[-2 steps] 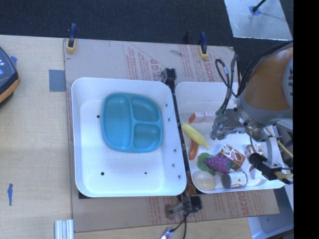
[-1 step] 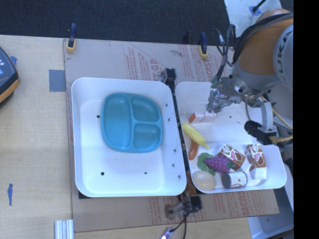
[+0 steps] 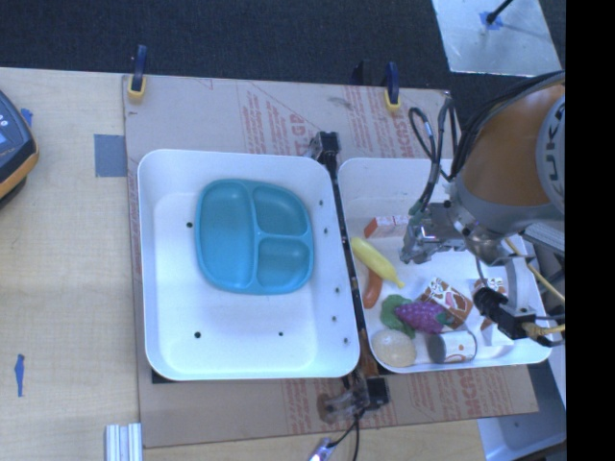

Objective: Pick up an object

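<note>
A grey arm hangs its gripper point(image 3: 424, 245) over the right bin point(image 3: 384, 176), just beside a yellow toy banana point(image 3: 376, 261) lying near the divider. The banana looks light, smooth and slippery; mid-body seems the surest hold.

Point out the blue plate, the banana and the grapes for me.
blue plate point(image 3: 254, 235), camera view, on the divider ridge where its compartments meet.
banana point(image 3: 377, 262), camera view, on the middle of its yellow body.
grapes point(image 3: 421, 314), camera view, on the centre of the purple bunch.
</note>
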### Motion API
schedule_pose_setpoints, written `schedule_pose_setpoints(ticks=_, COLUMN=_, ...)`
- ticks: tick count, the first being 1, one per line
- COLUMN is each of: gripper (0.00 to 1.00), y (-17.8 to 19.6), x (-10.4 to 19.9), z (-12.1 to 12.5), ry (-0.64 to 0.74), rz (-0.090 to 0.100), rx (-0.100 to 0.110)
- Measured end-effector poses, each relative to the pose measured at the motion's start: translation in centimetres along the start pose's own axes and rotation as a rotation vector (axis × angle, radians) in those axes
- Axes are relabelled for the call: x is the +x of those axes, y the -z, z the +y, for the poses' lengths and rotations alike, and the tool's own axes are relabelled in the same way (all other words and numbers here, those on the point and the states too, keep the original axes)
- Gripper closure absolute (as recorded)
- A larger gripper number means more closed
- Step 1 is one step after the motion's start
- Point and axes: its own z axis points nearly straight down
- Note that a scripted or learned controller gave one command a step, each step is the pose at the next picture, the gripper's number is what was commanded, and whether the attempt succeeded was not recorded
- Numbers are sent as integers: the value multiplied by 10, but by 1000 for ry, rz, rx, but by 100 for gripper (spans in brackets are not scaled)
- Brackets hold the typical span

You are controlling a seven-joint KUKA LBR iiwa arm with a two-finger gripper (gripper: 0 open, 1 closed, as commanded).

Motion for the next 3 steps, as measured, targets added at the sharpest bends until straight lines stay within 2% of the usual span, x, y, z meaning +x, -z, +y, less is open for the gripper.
schedule_pose_setpoints(ticks=3, gripper=100, y=30, x=-2, z=0, ry=6, rz=0, rx=5)
